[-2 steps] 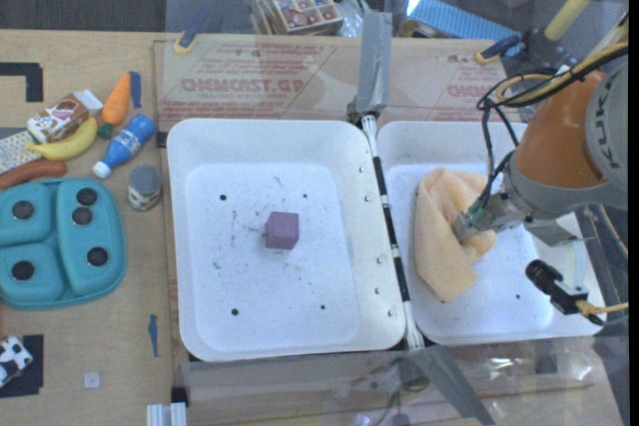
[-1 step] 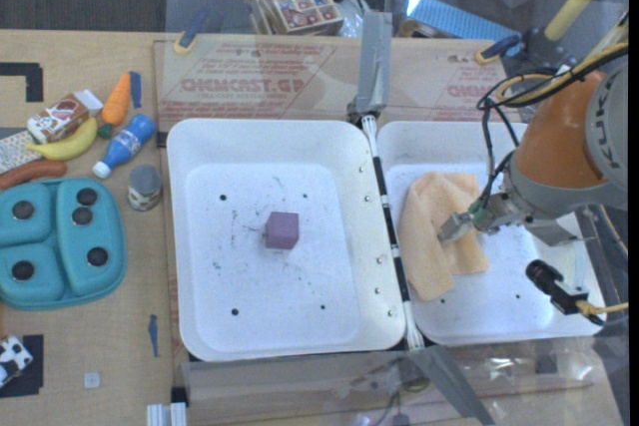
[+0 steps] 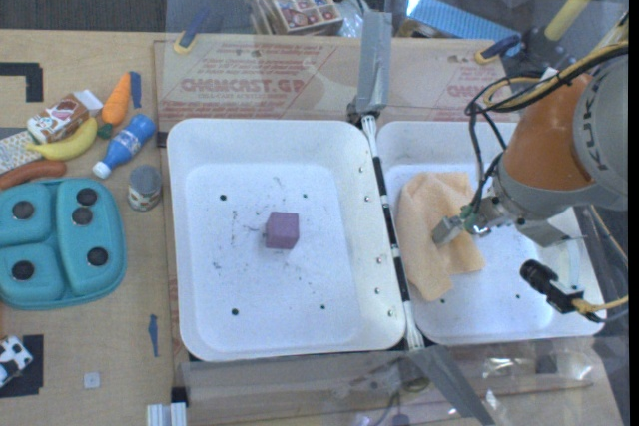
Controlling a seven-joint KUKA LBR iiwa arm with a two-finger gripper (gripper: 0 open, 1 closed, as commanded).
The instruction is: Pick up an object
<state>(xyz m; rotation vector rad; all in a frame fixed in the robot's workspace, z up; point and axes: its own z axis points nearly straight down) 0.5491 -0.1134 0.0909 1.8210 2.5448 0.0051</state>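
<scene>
You see two white bins side by side on the bench. The left bin (image 3: 190,155) has a small purple block (image 3: 282,230) lying near its middle, flat on the floor of the bin. Nothing touches the block.

The right bin (image 3: 479,314) has a tan cloth (image 3: 434,214) crumpled up against its left wall. The arm (image 3: 544,140) comes in from the right, with its big orange band above the wrist. Its gripper (image 3: 451,227) hangs right over the right part of the cloth. You can see one grey finger (image 3: 445,230) sticking out over the cloth. You cannot tell how wide the gripper is, and you cannot tell if it has any of the cloth pinched. The purple block is well apart from the gripper, over in the other bin.

On the bench to the left of the bins you see toys. There is a teal tray (image 3: 60,239), a yellow banana (image 3: 65,145), an orange carrot (image 3: 118,99), a blue and white bottle (image 3: 126,144) and a small grey can (image 3: 145,187). The can is just beside the left bin.
</scene>
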